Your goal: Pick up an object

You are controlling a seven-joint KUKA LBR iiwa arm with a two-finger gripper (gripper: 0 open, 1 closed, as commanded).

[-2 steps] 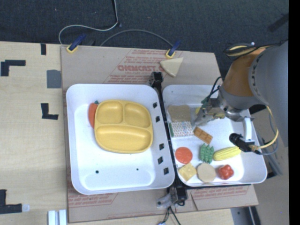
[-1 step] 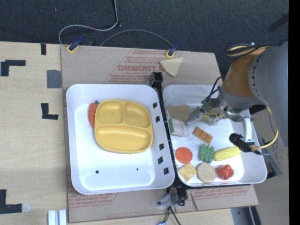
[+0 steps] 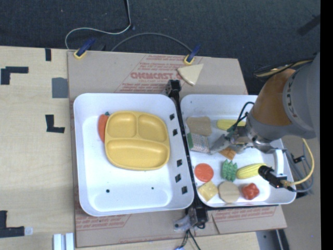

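My gripper reaches in from the right and sits low in the right bin, among the toy foods. Its tip is beside a small orange piece and a grey-green piece. A tan bread slice lies just left of it and a yellow piece just above. Below are a green toy, a corn cob, a red-orange disc, a yellow wedge, a beige round and a red piece.
The left bin holds a yellow divided plate with a red-orange carrot-like toy at its left edge. A tan wedge lies on the cardboard behind the bins. A black divider with clips runs between the bins.
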